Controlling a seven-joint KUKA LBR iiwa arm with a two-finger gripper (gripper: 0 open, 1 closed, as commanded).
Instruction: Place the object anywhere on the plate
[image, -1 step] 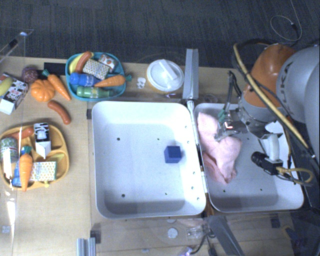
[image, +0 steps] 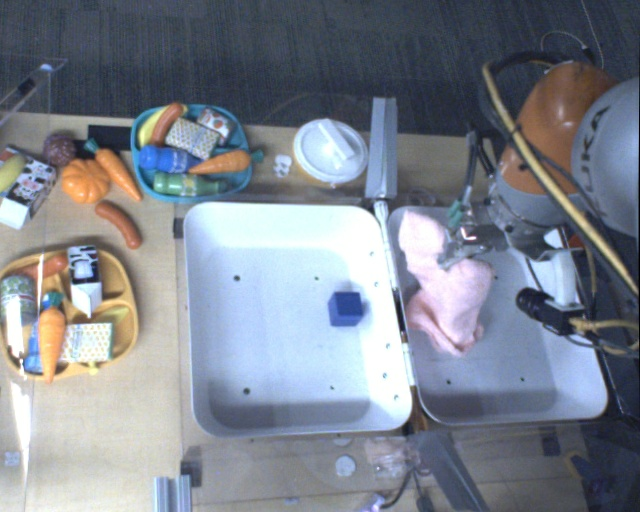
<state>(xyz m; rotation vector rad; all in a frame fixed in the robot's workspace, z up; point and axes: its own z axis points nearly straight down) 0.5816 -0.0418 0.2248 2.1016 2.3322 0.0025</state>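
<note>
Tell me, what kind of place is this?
Probably a robot test lab: a grey and orange arm reaches over two white bins, and baskets of toy food stand ready on the wooden bench.

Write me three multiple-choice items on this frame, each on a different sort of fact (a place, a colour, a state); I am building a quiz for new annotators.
1. Where is the small cube?
A. In the left bin
B. In the right bin
C. On the bench beside the carrots

2. What colour is the crumpled cloth?
A. Green
B. Pink
C. Black

3. How does the gripper stand to the cloth?
A. It is over the left bin, far from the cloth
B. It is above the cloth's upper part in the right bin
C. It is out over the toy food on the bench

Key: 1 A, the blue cube sits on the left bin's floor, right of centre. 2 B, the cloth is pale pink against the white bin. 3 B, the gripper is over the cloth near the right bin's upper left corner.
</note>
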